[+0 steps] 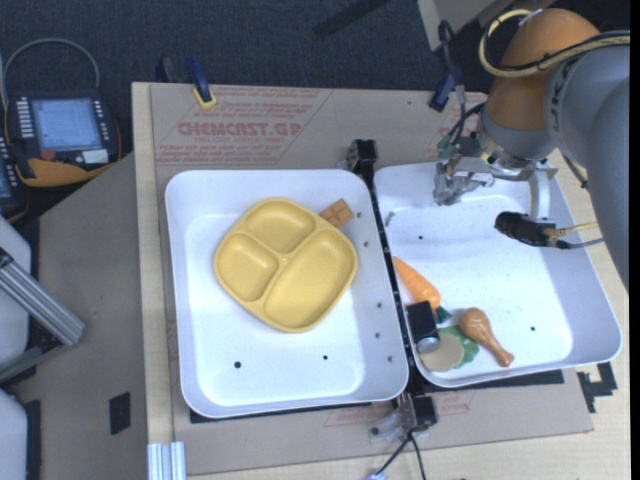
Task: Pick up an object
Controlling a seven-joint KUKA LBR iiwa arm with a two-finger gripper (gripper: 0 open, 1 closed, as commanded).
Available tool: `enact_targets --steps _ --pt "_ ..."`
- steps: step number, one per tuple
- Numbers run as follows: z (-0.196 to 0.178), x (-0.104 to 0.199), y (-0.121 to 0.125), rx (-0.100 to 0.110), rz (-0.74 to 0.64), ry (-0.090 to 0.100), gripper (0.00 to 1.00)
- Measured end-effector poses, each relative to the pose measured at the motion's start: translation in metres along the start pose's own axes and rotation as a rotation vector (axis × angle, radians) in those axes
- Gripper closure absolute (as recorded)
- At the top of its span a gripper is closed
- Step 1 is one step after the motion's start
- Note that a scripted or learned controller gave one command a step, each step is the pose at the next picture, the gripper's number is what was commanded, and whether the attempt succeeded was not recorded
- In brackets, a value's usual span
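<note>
The arm is reaching in from the right and is positioning the gripper over the far left corner of the right bin. The fingers are pointing down toward the bin floor; whether they are apart or together cannot be told, and nothing is showing between them.

The objects are lying well apart from the gripper, along the near left side of the right bin. A carrot is resting against the left wall. Just beside it, a black block is touching a round green piece. A drumstick is lying just right of these.

The left bin is holding a yellow tray with three compartments. A brown block is touching the tray's far edge.
</note>
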State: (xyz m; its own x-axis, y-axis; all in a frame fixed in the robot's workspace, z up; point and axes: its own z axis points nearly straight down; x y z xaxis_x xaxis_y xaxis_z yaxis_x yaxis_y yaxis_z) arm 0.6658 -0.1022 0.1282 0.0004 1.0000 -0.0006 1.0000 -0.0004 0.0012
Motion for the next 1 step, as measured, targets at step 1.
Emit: enact_targets --steps 1 --pt "-0.0588 0.0095 0.0002 -0.007 -0.002 -0.001 1.00"
